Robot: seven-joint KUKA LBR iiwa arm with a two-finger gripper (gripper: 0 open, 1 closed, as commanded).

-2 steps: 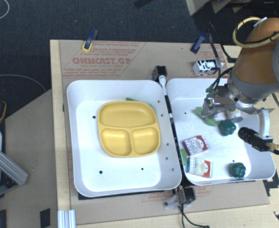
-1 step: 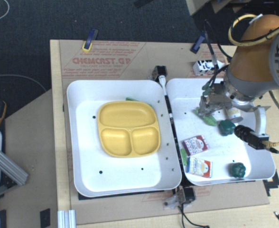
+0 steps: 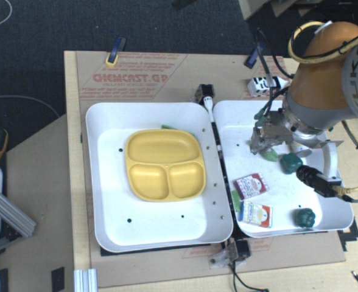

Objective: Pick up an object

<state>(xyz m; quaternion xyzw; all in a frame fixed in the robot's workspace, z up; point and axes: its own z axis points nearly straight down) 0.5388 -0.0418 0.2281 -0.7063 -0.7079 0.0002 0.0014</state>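
Gripper (image 3: 263, 143) sits low in the right bin (image 3: 240, 117); jaw state cannot be told. Nearest candidate, a green object (image 3: 290, 162), lies just beside it, toward the arm.

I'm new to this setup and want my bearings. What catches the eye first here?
The yellow divided tray sits in the middle of the left bin. The grey-and-orange arm comes in from the right, its gripper low over the right bin, near small green objects and two red-and-white packets.
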